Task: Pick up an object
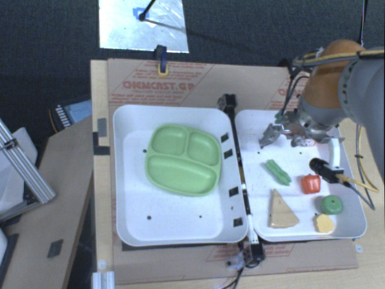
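Note:
The right bin (355, 221) holds several small items: a green pod (278, 171), a red piece (310, 183), a round green piece (331, 205), a small yellow piece (325, 223) and a tan wedge (281, 211). My gripper (281, 136) hangs over the back of this bin, up and slightly left of the green pod and apart from it. Nothing is seen in its grasp. The grey arm with its orange band comes in from the right above it.
The left bin (129, 221) holds a pale green divided plate (183, 159). A black divider (236, 161) runs between the bins. A black-and-white part (328, 164) and yellow cables (356, 184) hang over the right bin's right side.

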Controlling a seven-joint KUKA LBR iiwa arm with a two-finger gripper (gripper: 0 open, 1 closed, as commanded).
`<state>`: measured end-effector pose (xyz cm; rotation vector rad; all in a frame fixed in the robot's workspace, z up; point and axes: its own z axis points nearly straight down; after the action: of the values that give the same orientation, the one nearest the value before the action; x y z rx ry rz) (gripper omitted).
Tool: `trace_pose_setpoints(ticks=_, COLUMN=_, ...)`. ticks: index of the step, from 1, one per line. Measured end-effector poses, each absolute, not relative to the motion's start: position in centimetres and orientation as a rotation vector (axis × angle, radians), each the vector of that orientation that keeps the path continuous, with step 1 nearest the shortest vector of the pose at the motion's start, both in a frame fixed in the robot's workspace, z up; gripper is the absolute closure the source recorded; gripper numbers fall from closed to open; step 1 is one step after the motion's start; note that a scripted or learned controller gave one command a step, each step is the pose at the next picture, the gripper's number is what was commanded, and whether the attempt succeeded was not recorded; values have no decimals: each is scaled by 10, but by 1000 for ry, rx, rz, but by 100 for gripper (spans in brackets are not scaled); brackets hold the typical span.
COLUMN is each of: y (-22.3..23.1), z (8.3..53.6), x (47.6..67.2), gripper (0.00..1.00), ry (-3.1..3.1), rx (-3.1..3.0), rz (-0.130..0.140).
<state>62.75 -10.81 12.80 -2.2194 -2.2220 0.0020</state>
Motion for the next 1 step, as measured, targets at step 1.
trace_pose_setpoints(ticks=1, y=-108, z=84, x=628, gripper=0, ry=-2224, rx=-2220, rz=-1)
